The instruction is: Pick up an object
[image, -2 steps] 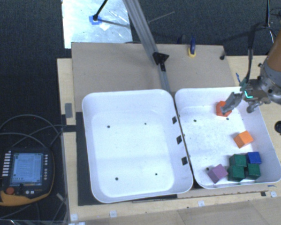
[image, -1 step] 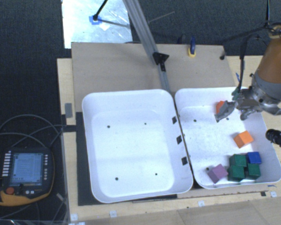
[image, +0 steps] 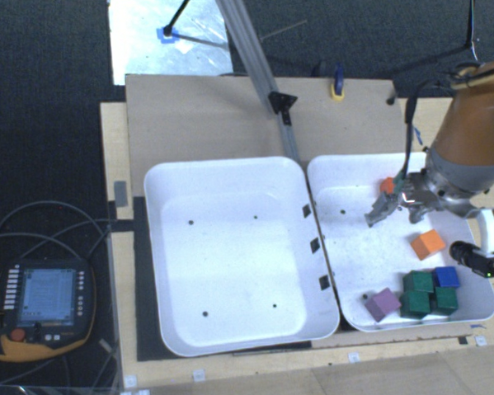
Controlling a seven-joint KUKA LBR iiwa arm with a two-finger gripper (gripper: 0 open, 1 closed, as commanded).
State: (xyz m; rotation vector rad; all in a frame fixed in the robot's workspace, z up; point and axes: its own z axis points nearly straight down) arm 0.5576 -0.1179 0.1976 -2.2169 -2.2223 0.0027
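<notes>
The arm (image: 475,131), grey with an orange band, is being seen at the right side of the frame, reaching over the right bin (image: 345,175). The jaws (image: 396,203) are being held above the upper middle of this bin. Two grey fingers (image: 378,213) are being spread apart, one pointing to the lower left and the other (image: 419,212) more to the right, so the jaws are standing wide. Nothing is being gripped between them. A small orange-red piece (image: 387,185) is being seen just beside the upper end of the left finger; whether it is a loose object or a part of the tool cannot be told.

The things for picking are lying in the lower right part of the right bin. An orange block (image: 428,244) is lying alone, below the jaws and apart from them. Lower, near the bottom edge of the bin, a purple block (image: 383,303) is lying at the left. Just beside it, to the right, green blocks (image: 419,293) are being grouped together, and a blue block (image: 446,277) is resting against them at the upper right.

The left bin (image: 160,189) is being placed at the middle of the frame, touching the right bin along one side. Both bins are being carried by the desk (image: 201,112). At the lower left of the frame, a control pad (image: 42,311) with a screen is lying on the dark floor, with cables around it.
</notes>
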